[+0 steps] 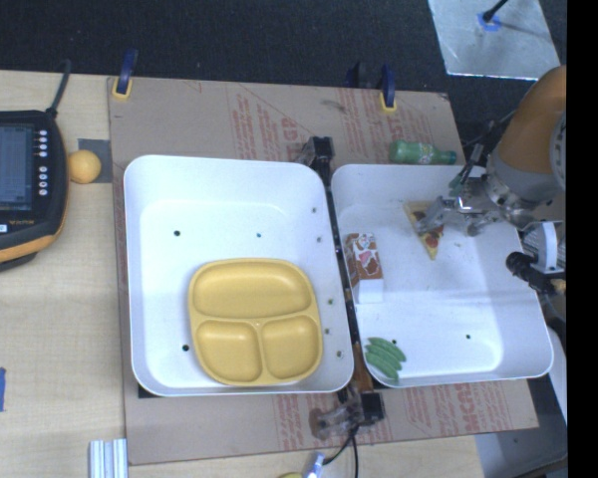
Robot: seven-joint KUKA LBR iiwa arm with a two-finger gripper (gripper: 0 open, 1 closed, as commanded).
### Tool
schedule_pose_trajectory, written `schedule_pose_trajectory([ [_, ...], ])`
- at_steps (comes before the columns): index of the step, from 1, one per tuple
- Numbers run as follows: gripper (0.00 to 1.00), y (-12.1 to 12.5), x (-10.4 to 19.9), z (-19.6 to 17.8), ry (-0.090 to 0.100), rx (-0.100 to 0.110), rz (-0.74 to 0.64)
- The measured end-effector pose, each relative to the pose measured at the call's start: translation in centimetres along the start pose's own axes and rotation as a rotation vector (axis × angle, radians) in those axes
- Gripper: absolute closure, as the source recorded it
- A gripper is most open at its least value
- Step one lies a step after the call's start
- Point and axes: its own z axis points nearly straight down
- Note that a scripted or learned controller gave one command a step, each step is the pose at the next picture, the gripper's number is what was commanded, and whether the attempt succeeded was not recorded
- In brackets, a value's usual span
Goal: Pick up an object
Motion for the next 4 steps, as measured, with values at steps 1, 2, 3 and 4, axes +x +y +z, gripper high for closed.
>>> schedule_pose_trajectory([
  [1, 0.0, 1.9, 4.6, 0.0, -0.001, -0.002, -0.002],
  [2, 0.0, 2.6, -0.8, -6.3, 0.0, -0.002, 0.0],
  [3, 0.0, 2.6, 2.6, 0.1, -0.001, 0.001, -0.003],
  [4, 1.0, 2.7, 2.5, -1.4, -0.001, -0.001, -0.005],
])
